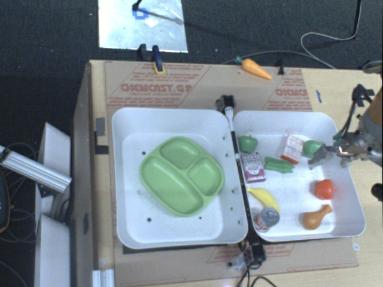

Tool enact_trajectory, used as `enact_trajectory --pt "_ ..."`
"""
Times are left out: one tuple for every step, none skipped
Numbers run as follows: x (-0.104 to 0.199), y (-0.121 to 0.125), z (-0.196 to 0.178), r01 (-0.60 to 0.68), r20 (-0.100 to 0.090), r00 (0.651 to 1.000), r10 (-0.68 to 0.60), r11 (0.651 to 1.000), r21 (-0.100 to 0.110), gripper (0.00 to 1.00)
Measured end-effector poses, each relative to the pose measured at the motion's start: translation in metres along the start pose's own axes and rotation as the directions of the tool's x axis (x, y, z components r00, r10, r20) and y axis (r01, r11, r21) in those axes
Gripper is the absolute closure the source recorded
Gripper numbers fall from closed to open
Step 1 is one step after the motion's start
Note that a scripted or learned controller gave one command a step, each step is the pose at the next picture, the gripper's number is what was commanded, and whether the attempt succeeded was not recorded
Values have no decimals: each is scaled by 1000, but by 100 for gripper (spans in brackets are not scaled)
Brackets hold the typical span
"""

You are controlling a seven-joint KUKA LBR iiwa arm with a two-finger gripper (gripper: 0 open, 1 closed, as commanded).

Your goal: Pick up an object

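Note:
The right bin (350, 178) holds several toy items. Along its left side lie a green pepper (247, 143), a maroon box (254, 168), a yellow banana (264, 197) and a small can (267, 217). A green pod (279, 165), a white and red carton (292, 148) and a green vegetable (311, 147) sit nearer the middle and back. A red tomato (324, 189) and a brown drumstick (316, 216) lie toward the front right. My gripper (326, 155) hangs low over the bin's right part, just right of the green vegetable and above the tomato.
The left bin (128, 160) carries a green divided plate (182, 175). An orange carrot (257, 69) lies on the cardboard behind the bins, and a blue clamp (157, 58) stands at the bench's back edge. The arm (368, 139) comes in over the right bin's right rim.

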State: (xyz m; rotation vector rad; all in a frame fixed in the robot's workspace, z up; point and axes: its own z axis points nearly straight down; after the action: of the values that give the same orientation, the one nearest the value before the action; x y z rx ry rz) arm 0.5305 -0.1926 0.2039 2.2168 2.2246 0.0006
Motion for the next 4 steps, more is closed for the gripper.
enact_trajectory --pt "-14 54 120 1 0 1000 -1 1000 -1 0" --pt "-14 107 119 2 1 1000 -2 1000 -2 0" --pt "1 137 118 3 0 1000 -3 1000 8 0" --pt "1 138 107 7 -1 1000 -7 1000 9 100"
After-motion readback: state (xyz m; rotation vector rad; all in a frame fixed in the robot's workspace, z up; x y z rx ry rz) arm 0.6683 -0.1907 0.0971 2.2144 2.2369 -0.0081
